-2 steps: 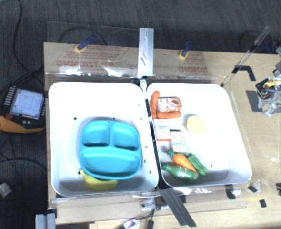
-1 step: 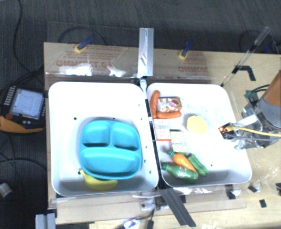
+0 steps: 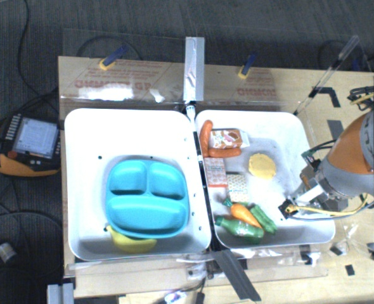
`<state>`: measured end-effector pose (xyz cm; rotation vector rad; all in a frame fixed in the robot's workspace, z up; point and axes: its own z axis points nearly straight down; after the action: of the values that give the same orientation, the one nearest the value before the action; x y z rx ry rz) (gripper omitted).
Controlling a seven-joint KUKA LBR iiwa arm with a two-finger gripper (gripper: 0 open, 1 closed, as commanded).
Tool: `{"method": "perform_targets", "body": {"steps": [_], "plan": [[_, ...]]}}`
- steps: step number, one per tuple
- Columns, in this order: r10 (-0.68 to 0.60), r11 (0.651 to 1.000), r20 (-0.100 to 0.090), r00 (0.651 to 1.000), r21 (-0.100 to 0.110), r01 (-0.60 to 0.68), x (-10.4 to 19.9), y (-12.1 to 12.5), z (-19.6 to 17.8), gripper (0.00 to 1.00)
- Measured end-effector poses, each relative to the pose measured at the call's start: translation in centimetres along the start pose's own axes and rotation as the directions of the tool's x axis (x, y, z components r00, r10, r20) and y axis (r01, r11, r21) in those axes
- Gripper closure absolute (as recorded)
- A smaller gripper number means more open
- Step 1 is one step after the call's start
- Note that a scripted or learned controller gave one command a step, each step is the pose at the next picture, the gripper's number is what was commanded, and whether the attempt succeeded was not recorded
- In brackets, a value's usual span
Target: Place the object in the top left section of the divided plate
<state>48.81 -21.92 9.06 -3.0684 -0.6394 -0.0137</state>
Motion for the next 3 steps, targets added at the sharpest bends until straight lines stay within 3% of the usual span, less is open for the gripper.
{"method": "perform_targets", "body": {"steps": [1, 2, 3], "plan": [[-0.258, 0.966, 0.010, 0.966, -0.007, 0.258, -0.2, -0.2, -0.4, 1.00], [-0.202, 0.979, 0.015, 0.979, -0.001, 0.202, 0.1, -1.1, -11.1, 1.00], [-0.490, 0.872, 0.012, 0.872, 0.005, 0.490, 0.4, 0.5, -0.6, 1.00]]}}
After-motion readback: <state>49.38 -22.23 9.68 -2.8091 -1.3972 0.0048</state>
